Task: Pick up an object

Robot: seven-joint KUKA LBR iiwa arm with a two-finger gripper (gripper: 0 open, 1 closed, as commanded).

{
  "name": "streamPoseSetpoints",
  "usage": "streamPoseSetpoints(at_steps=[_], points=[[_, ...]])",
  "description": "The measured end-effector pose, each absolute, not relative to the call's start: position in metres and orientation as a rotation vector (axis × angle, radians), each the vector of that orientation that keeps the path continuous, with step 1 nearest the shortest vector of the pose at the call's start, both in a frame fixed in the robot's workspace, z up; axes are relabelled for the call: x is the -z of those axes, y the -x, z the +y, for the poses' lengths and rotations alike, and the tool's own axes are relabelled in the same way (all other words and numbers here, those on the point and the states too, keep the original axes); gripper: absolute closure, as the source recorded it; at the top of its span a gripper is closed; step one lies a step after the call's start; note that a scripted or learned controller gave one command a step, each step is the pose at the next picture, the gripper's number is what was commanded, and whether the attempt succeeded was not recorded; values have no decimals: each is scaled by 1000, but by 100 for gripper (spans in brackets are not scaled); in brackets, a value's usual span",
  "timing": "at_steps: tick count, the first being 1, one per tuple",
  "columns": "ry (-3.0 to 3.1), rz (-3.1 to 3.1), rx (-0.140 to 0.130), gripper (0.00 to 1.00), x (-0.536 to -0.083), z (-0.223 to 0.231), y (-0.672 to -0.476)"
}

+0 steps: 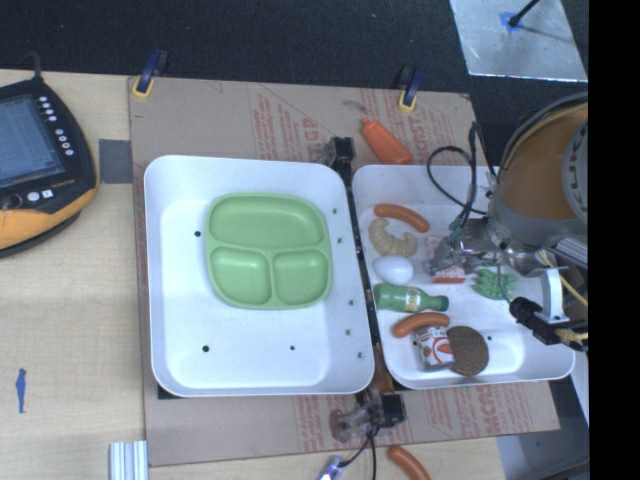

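Note:
The right bin holds two sausages, a beige pastry, a white egg, a green bottle, a brown round cookie beside a small red-and-white packet, and a green leafy item. My gripper hangs low over the bin's right middle, just right of the egg and left of the green leafy item. Nothing shows between its fingers.
The left bin carries a green divided plate. An orange carrot lies outside the bins at the back, and another sausage lies at the front. A teach pendant rests at far left. Cables loop over the right bin.

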State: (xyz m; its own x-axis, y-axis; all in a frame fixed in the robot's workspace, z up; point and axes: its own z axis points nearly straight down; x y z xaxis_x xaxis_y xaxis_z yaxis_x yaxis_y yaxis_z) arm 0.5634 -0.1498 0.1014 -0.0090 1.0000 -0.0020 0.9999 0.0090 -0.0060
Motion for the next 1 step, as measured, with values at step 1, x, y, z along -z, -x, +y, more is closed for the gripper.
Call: streamPoseSetpoints(at_steps=[1], points=[[2214,-2225,-1,100,-192,-58,-620]])
